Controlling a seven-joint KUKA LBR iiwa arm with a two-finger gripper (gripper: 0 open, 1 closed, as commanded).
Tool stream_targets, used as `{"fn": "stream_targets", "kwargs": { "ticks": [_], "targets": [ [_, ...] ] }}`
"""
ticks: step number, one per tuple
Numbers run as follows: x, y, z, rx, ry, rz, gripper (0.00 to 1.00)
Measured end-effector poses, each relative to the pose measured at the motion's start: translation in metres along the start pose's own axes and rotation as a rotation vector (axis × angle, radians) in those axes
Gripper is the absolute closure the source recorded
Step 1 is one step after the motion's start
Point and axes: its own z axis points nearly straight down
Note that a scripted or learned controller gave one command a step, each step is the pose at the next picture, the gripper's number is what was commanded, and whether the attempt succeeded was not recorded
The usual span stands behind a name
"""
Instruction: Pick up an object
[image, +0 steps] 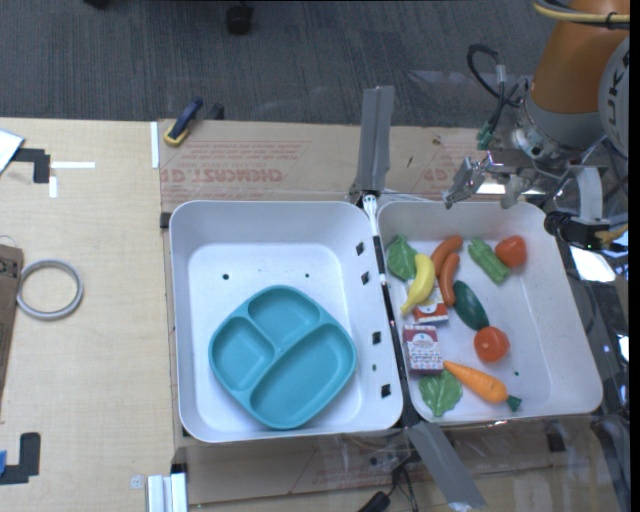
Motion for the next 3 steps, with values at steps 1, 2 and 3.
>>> {"fn": "stream_targets", "kwargs": {
  "ticks": [1,2,3],
  "targets": [
    [-0.033,0.005,0.005,-0.001,-0.002,0.186,0.00],
    [-0.006,-0.104,0.008,0.000,0.000,-0.033,0.00],
    [0.004,-0.171,0.098,0.001,0.000,-0.141,0.00]
  ]
}}
